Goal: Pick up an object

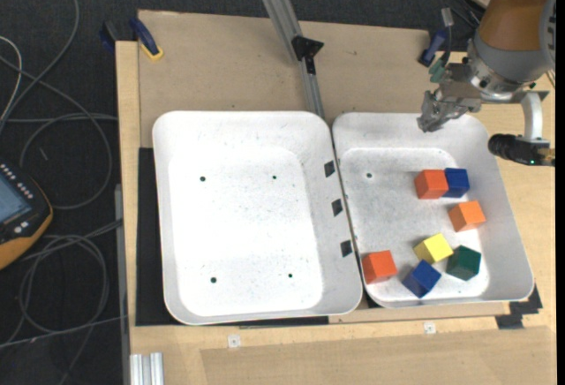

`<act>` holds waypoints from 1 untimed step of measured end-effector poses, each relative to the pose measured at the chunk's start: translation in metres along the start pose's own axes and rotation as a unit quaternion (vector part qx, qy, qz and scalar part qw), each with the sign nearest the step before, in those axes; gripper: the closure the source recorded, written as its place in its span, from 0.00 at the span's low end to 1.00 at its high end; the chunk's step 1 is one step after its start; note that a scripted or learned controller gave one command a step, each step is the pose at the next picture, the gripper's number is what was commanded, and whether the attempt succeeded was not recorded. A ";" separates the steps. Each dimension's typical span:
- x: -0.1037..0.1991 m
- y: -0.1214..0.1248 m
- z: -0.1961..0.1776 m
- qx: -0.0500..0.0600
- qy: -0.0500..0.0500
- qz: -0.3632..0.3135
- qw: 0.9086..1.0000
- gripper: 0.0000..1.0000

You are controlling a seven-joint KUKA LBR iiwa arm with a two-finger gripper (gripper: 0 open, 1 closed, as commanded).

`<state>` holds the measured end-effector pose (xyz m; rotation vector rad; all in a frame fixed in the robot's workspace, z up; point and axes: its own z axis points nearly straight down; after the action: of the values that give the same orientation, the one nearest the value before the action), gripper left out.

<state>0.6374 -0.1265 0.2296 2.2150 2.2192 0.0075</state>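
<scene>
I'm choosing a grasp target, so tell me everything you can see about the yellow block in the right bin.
The yellow block is a small cube with a matte, solid-coloured look and clean edges. It rests flat on the floor of the right bin, in its near half, turned at an angle to the bin walls. A blue block sits just in front of it and a dark green block to its right, both very close or touching. The gripper hovers far from it.
</scene>
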 end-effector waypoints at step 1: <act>0.000 0.002 -0.055 0.000 0.000 0.000 1.000 1.00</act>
<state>0.6390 -0.1262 0.2847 2.2146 2.2183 0.0079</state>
